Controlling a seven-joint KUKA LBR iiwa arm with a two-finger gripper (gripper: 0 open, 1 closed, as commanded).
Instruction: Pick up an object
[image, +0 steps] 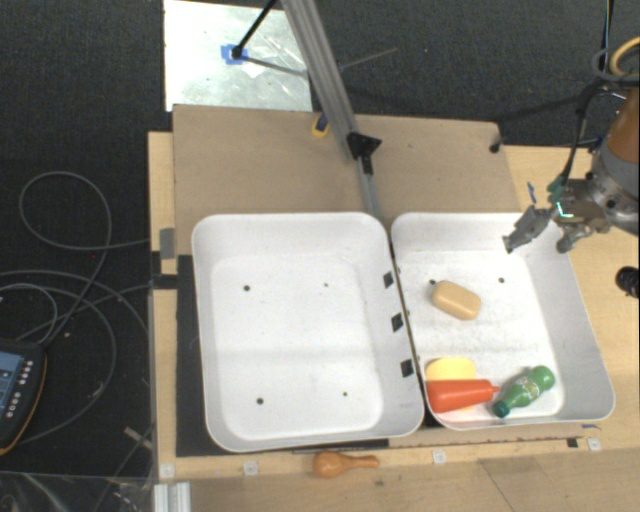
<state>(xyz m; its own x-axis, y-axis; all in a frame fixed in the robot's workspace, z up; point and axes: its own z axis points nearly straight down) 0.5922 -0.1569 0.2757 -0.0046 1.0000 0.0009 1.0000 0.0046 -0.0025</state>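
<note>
The gripper (548, 228) hangs over the far right corner of the right bin (575, 300), its fingers spread apart with nothing between them. In that bin a tan block (455, 299) lies mid-floor, while a yellow piece (450, 369), an orange carrot (462, 394) and a green bottle (524, 390) cluster at the near edge.

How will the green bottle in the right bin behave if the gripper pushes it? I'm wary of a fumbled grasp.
The green bottle lies on its side and looks round-bodied, so it will probably roll if nudged. It appears to rest against the orange carrot-shaped toy near the right bin's front wall, which may check that roll. Its glossy look suggests it could be slippery.
</note>
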